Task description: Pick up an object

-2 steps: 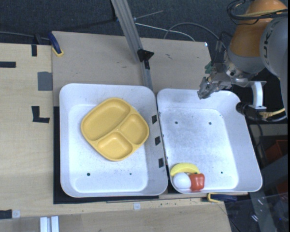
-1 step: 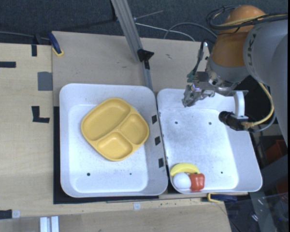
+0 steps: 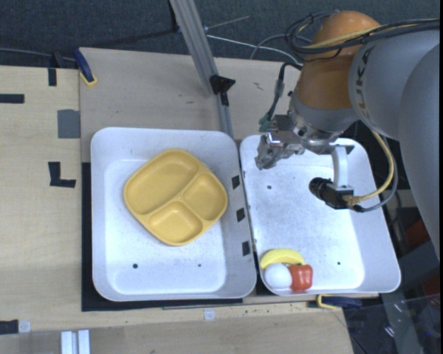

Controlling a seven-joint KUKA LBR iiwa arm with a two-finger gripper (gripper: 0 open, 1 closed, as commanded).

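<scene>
A yellow divided plate (image 3: 176, 196) lies in the left bin (image 3: 111, 271). In the right bin (image 3: 369, 264), at its near left corner, sit a yellow banana-shaped piece (image 3: 281, 256), a white egg-like ball (image 3: 278, 275) and a small red object (image 3: 301, 276), all touching. My gripper (image 3: 269, 155) hangs over the far left corner of the right bin, well away from those objects. Nothing shows between its fingers.
A grey metal pole (image 3: 199, 46) slants across the bench behind the bins. A black cable fitting (image 3: 332, 192) hangs from the wrist over the right bin. The tan bench (image 3: 29, 220) with black tape marks extends left.
</scene>
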